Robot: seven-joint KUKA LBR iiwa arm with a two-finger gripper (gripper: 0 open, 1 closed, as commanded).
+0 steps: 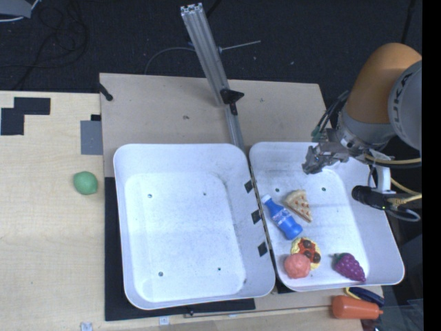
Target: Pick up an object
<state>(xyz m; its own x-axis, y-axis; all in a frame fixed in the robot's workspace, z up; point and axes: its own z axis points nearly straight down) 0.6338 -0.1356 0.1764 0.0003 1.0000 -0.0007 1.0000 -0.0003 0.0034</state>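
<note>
Claw [318, 160] hangs over the far part of the right bin [365, 271], well apart from every object in it. Arm [382, 92] comes in over that bin's far right corner. Whether the claw is wide or narrow I cannot tell; it reads as a dark cluster against the white floor, and nothing shows between its tips.

Candidate objects, all placed from the blue bottle [281, 217], which lies on its side near the bin's left wall:
- pizza slice [299, 205], just beside it on the far right, closest to the claw
- pink round fruit [297, 266], nearer the camera
- red and yellow piece [307, 249], touching or nearly touching the pink fruit, on its far right
- purple grapes [349, 266], to the right, toward the near right corner

Left bin [131, 157] sits on the other side of the bottle.

Judgement on the step: approach phase, no grasp yet. Best bet looks like the bottle or the pizza slice, both a short travel toward the camera. For the bottle, close across its narrow width, not along its length. Avoid the pink fruit and its neighbour; too crowded for a clean descent.

Hard to read: the claw's tips, and what the red and yellow piece really is. An orange item [355, 308] lies on the surface beyond the bin's near rim, with something blue and yellow just beside it. A green ball [86, 183] rests far out on the surface past the left bin.
</note>
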